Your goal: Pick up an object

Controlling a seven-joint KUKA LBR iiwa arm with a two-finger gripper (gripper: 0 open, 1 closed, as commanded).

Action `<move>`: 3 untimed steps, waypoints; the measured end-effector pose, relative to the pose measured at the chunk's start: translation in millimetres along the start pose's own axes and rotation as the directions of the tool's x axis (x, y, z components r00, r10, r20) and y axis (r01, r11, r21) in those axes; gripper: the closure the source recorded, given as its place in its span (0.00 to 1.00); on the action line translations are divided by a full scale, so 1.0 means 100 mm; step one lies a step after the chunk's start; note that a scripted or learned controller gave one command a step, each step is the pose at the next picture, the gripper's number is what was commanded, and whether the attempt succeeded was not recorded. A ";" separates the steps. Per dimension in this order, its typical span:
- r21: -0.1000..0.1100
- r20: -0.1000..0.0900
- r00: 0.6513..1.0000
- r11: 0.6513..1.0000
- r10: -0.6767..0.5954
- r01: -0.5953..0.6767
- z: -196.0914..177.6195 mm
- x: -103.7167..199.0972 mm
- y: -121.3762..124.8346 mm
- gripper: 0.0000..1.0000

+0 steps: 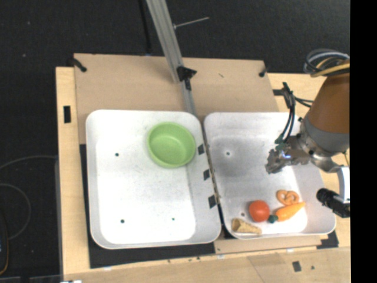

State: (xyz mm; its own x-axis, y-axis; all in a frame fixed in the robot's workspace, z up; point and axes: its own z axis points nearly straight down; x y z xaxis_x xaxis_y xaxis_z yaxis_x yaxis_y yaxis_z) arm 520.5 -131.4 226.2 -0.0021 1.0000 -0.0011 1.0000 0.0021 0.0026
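the gripper (277,161) hangs over the right bin (235,128), above its bare middle floor and toward the right wall. its fingers point down and left, but they read as one dark cluster from this angle; i cannot tell whether the jaws are wide or narrow. nothing is visible between them.

candidate objects lie in the near right corner of the same bin: a red tomato (258,210), an orange carrot (288,211) just beside it, a pretzel (287,197) touching or nearly touching the carrot's upper side, and a tan wedge, perhaps a bread or pizza slice (245,227), against the near rim. all four rest on the bin floor, apart from the gripper. the left bin (106,175) holds a green bowl (171,145), upright, near its far right part.

assessment: no object lifted; the pick is not yet made. the gripper sits nearer to the pretzel than to the other items but is not above it. remaining work, as judged: align over one item, descend, close, and raise. the crowding of carrot, pretzel and tomato may hinder a clean grasp.
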 end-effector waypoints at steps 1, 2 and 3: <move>0.001 -0.001 1.000 1.000 -0.001 0.001 0.06 0.48 0.21 1.00; 0.001 -0.002 1.000 1.000 -0.005 0.005 0.06 0.93 0.29 1.00; 0.002 -0.002 1.000 1.000 -0.001 0.001 0.07 1.36 0.38 1.00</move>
State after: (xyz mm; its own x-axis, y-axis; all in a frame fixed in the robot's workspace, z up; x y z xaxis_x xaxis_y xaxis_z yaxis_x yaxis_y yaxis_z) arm 558.4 4.6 219.5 -0.0031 1.0000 0.0008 1.0000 0.0031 0.0002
